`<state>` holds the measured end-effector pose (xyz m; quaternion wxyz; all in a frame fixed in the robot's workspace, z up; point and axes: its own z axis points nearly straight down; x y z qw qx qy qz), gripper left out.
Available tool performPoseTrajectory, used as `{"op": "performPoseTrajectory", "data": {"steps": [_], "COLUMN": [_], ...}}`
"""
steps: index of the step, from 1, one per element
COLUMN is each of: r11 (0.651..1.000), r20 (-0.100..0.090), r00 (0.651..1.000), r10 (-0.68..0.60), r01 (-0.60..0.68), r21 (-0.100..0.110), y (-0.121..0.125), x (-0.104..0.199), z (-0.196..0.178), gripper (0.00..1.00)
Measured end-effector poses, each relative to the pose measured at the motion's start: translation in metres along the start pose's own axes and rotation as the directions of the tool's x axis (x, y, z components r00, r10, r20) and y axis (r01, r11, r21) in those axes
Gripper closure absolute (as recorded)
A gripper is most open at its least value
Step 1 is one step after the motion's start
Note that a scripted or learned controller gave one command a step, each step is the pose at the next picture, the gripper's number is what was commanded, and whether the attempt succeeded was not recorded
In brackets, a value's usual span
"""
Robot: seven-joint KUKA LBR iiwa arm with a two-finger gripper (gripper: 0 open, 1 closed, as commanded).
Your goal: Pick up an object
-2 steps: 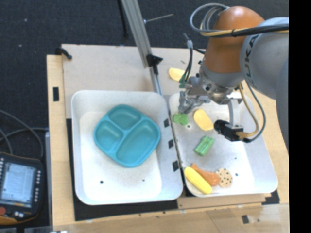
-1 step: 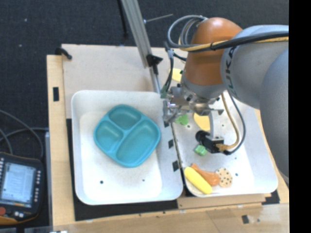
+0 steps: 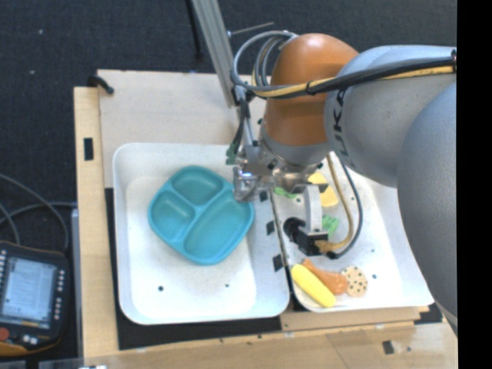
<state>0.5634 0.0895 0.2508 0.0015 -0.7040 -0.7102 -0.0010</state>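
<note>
A teal divided plate point(image 3: 200, 215) lies in the left bin point(image 3: 138, 283), tilted toward the divider. My gripper point(image 3: 244, 184) hangs over the plate's upper right rim, close to the wall between the bins; whether it touches the plate cannot be told. The right bin point(image 3: 384, 283) holds a yellow banana-shaped piece point(image 3: 313, 286), an orange carrot-like piece point(image 3: 330, 279) and a round spotted cookie point(image 3: 354, 280) near its front edge. A small green item point(image 3: 330, 224) and a yellow item point(image 3: 328, 197) lie further back, partly hidden by the arm.
The grey arm with its orange band point(image 3: 307, 91) covers most of the right bin's back half. A metal post point(image 3: 215, 29) slants up behind the bins. White floor shows at the front of the left bin.
</note>
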Motion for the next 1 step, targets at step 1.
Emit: {"op": "performPoseTrajectory", "data": {"steps": [1], "r11": [1.000], "r20": [0.001], "r00": [1.000], "r10": [0.006], "r01": [-0.006], "r21": [0.000], "y": [0.0005], "x": [-0.0030], "z": [0.0008], "gripper": [0.00]}}
